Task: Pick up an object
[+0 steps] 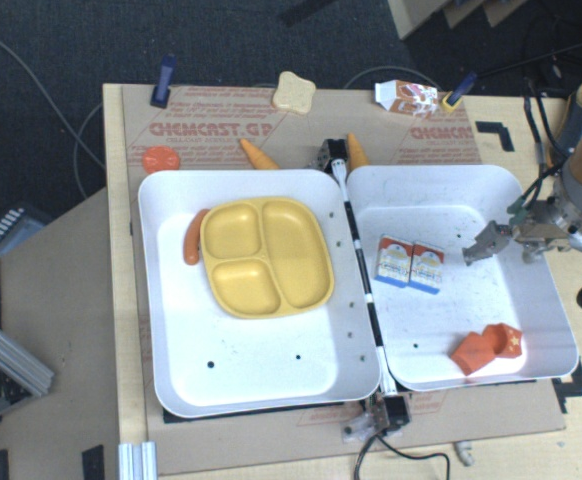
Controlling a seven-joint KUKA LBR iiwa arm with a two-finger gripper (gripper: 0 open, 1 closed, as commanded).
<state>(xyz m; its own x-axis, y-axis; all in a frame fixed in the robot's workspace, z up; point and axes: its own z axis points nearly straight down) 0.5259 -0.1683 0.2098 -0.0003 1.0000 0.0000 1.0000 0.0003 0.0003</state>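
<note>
Gripper: gripper (479, 248) hangs over the right bin (491, 193), near its right wall, on the arm (576, 183) that comes in from the right; whether it is apart or together cannot be told at this size, and nothing shows clamped in it.
Right bin contents: two small cartons and one orange block.
Cartons: carton pair (410, 265) lies flat just left of the gripper, apart from it, in the left half of the bin; the two lie side by side and touching, each with a red upper part, a white middle and a blue lower edge. Long axis of each runs from the far side of the bin toward the near side, tilted slightly; the red ends point to the far side.
Orange block: orange block (487, 348) sits near the bin's near right corner, well apart from the gripper, its long axis running roughly left to right.
Left bin contents: left bin (261, 388) holds one yellow divided plate (267, 256) with three compartments and one hot dog sausage (192, 237) lying just beside the plate's left edge, long axis far to near.
Bench beyond the bins: one bread slice toy (294, 91), one carrot toy (258, 155), one round orange piece (160, 159), one crumpled wrapper (408, 97), and one blue clip (162, 80) on the cardboard sheet (211, 123).
</note>
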